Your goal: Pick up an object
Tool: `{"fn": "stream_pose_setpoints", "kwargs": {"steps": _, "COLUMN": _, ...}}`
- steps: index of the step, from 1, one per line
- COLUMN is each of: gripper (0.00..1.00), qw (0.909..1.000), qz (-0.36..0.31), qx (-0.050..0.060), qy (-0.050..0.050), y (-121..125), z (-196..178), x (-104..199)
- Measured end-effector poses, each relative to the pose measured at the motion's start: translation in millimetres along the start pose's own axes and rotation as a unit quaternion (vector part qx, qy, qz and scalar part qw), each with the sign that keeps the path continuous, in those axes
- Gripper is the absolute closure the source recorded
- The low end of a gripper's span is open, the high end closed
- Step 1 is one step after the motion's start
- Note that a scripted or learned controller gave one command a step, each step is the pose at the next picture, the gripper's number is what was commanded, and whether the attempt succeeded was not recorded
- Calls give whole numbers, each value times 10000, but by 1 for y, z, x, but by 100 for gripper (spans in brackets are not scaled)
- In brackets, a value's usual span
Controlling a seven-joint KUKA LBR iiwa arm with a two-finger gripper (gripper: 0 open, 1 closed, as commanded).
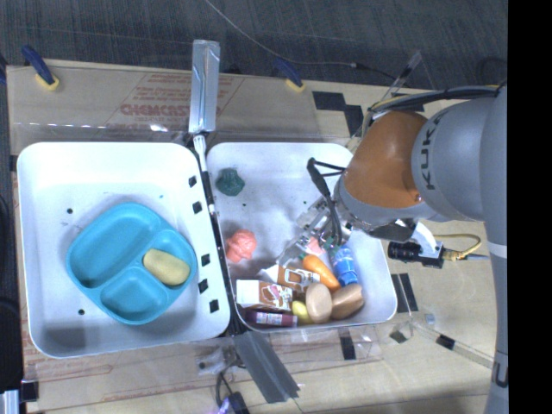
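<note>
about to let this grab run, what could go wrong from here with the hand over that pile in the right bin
1. The hand sits above a tight pile: carrot, blue bottle and potato touch, so it may nudge or catch two things.
2. The pile crowds the right bin's near corner, leaving little room beside the wall.
3. The pink ball lies loose and could roll if bumped.
</note>
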State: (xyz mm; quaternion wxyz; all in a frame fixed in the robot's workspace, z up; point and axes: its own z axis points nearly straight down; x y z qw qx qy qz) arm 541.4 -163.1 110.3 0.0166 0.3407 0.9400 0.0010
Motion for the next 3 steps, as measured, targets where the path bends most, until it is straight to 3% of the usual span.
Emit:
{"fn": "stream_pose_setpoints", "kwargs": {"steps": 1, "gripper": 0, "qw": 9997, "qz": 230, "qx": 53, "qy": 94, "y": -16, "z": -99, "x": -58}}
{"fn": "stream_pose_setpoints", "kwargs": {"steps": 2, "gripper": 0, "qw": 9998, "qz": -145, "qx": 61, "qy": 137, "y": -10, "z": -113, "x": -62}}
{"fn": "stream_pose_setpoints", "kwargs": {"steps": 3, "gripper": 0, "qw": 9992, "qz": -345, "qx": 74, "qy": 194, "y": -29, "z": -9, "x": -36}}
